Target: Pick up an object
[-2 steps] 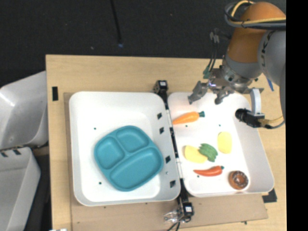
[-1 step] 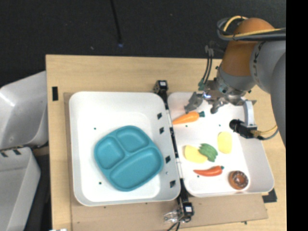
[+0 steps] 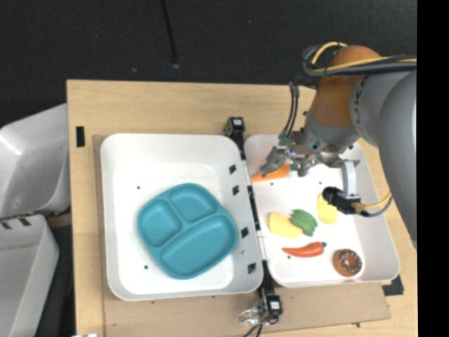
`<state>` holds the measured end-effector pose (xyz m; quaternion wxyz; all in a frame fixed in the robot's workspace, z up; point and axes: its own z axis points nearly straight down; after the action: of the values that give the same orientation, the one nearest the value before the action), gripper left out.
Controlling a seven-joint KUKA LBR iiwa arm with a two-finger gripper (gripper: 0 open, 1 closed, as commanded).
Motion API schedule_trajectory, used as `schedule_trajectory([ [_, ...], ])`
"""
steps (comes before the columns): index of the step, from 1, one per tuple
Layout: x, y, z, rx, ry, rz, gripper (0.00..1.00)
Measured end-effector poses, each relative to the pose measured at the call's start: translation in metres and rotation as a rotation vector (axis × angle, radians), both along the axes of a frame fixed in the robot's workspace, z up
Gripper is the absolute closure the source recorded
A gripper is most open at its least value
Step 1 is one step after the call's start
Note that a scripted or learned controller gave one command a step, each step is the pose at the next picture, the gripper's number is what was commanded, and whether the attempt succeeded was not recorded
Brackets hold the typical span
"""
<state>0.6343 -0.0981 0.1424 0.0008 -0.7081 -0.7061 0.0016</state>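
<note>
arm point(image 3: 379, 97): cut off at right edge. right bin point(image 3: 375, 258): far rim hidden under wrist. orange piece point(image 3: 270, 175): partly covered by gripper point(image 3: 280, 161), kind unclear. yellow item point(image 3: 327, 209): partly behind black fitting.

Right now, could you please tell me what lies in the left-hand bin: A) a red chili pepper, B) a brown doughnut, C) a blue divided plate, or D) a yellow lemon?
C: the blue divided plate sits alone in the left bin, while the food items lie in the right bin.
</note>
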Motion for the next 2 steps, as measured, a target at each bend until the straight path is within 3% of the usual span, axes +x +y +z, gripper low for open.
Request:
schedule_trajectory([
  [1,-0.001,-0.001,-0.044,0.0,0.0,-0.001,0.0],
  [2,0.001,-0.002,-0.03,-0.001,-0.007,-0.005,1.0],
])
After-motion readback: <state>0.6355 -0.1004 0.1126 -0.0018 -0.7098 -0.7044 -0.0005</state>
